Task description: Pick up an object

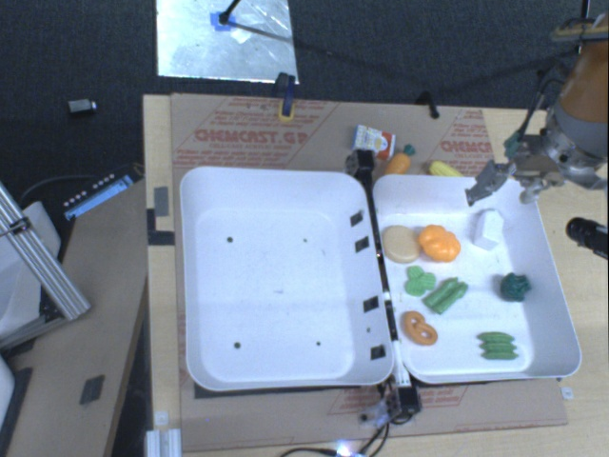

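**Camera view: gripper above the far side of the right bin**

Camera view is taken from above, and the gripper (506, 181) is seen at the far right, over the far edge of the right bin (557, 293). Its fingers are spread apart and nothing is held between them. A white block (488, 228) lies just near of the gripper and slightly to the left; it is judged to be the closest object, so the coming move would mostly be a short descent toward the near side. Its long axis cannot be told.

Further to the left an orange piece (439, 243) is touching a tan round piece (401, 244). A dark green piece (515, 287) lies near of the block. Green beans (444, 295), a pretzel (419, 327) and a green pod (497, 345) are placed well apart from the gripper, on the near side. The left bin (276, 279) is beside, to the left.
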Robot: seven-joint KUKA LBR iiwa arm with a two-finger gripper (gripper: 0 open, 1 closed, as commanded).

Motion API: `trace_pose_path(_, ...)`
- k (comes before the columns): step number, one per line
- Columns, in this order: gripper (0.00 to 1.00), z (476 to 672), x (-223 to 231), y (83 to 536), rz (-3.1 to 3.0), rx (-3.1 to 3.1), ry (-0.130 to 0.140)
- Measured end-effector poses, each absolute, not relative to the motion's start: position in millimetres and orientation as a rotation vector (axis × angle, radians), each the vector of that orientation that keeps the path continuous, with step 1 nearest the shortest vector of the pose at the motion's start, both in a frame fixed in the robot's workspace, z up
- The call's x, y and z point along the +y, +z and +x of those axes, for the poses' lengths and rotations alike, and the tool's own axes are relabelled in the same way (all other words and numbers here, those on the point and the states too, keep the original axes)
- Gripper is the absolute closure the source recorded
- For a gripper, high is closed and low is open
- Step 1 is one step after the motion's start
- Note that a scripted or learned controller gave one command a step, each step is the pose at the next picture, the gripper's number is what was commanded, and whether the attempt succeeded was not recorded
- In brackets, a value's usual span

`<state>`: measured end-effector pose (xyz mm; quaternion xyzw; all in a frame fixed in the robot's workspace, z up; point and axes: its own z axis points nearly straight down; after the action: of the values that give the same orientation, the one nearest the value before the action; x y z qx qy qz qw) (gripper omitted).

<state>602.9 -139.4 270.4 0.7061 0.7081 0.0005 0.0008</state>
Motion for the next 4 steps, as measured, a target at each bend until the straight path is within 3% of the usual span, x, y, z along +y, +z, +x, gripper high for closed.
trace_pose_path(1,0.00,534.0,-104,149,2.229,2.233,-0.010)
trace_pose_path(2,0.00,548.8,-143,83,2.223,2.218,0.001)
trace_pose_path(3,0.00,558.7,-171,87,2.217,2.218,0.007)
trace_pose_path(4,0.00,542.8,-209,85,2.220,2.217,0.001)
